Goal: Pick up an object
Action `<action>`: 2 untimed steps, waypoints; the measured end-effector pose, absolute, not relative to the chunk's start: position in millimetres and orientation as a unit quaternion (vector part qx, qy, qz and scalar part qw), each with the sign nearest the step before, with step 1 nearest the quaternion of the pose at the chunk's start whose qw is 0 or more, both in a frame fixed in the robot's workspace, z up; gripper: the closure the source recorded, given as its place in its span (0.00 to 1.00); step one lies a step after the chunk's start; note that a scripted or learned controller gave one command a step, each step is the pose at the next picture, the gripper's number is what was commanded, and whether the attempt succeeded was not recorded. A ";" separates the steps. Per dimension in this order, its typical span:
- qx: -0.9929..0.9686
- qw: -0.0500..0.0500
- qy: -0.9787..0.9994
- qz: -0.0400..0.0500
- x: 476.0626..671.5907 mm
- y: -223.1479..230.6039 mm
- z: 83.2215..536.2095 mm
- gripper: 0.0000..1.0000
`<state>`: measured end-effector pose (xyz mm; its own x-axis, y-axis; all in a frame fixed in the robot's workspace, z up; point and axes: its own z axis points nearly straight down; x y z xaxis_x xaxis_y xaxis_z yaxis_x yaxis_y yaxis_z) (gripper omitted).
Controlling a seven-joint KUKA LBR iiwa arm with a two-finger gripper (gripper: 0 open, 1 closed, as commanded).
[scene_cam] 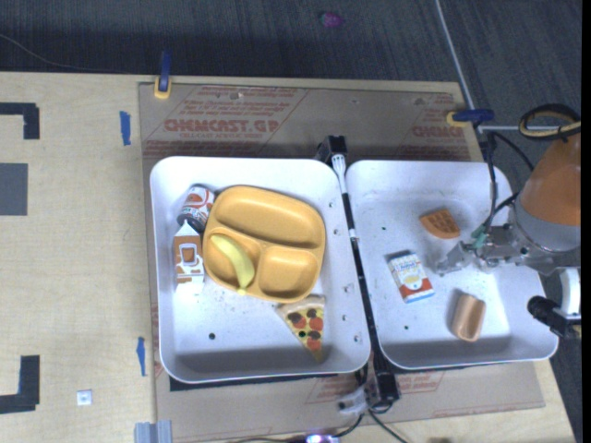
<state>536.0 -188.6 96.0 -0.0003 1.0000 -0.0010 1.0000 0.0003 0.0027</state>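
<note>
Three items in right bin (pixel 388 353): tan cylinder (pixel 467 316) nearest camera, small carton (pixel 409 276) mid, orange piece (pixel 440 222) farthest. Gripper (pixel 450 261) low over bin floor, between carton and cylinder, orange piece just beyond. Fingers small, blurred; cannot tell open or closed, nothing visibly between them. Carton lies just left of fingertips in view, long axis running near-to-far, white with blue and red print; probably closest candidate. Left bin (pixel 171 358): yellow divided plate (pixel 268 243), pizza slice (pixel 307 321), can (pixel 195 209).
</note>
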 end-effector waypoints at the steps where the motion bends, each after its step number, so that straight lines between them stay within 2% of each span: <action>1: 0.707 0.009 0.707 0.003 494.3 -174.1 89.6 0.00; 2: 0.708 0.015 0.706 0.002 495.5 -178.0 101.0 1.00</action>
<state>495.5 -178.0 101.0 0.0034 0.9998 -0.0176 0.9997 -0.0030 0.0244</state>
